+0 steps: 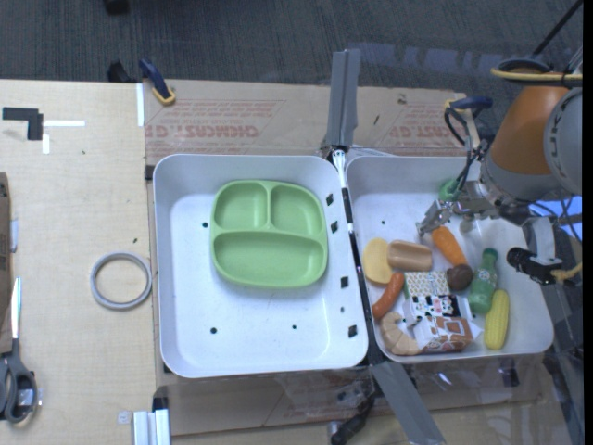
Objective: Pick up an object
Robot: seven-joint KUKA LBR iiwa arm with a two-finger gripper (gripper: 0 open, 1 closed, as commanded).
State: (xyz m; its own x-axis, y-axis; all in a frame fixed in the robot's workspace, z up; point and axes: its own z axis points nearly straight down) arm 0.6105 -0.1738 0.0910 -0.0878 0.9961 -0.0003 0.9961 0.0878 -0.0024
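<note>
**Grey arm low over the toy-food bin**

Grey and orange, the arm [542,142] reaches in from the right, its gripper [443,215] sitting above the right bin [389,179], near its far side. I cannot tell whether it is wide or narrow. Just beside it lies a toy carrot [448,245]. Nearer the front edge sit a bread roll [409,254], a yellow slice [376,261], a sausage [388,295], a green bottle [484,282], a corn cob [498,318], a brown ball [459,275] and a printed packet [435,309]. A green divided plate [270,233] rests in the left bin [185,341]. A tape ring [121,279] lies on the bench [65,202].
</note>
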